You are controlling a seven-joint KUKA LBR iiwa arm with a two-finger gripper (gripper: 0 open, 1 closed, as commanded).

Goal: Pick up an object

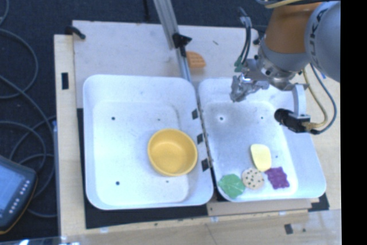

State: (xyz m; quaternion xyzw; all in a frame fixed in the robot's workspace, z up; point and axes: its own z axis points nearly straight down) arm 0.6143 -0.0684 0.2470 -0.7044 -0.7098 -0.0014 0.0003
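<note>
A yellow bowl (172, 151) sat alone in the left bin (114, 94). In the right bin (229, 123), four small pieces (255, 172) clustered at the near edge, likeliest targets. The gripper (239, 89) hovered far above them; its opening could not be told.

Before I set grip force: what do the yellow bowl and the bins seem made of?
Yellow bowl: likely plastic, one even colour with a soft sheen. Left bin and right bin: probably thin moulded plastic, matte white, with rounded corners and speckled floors.
</note>
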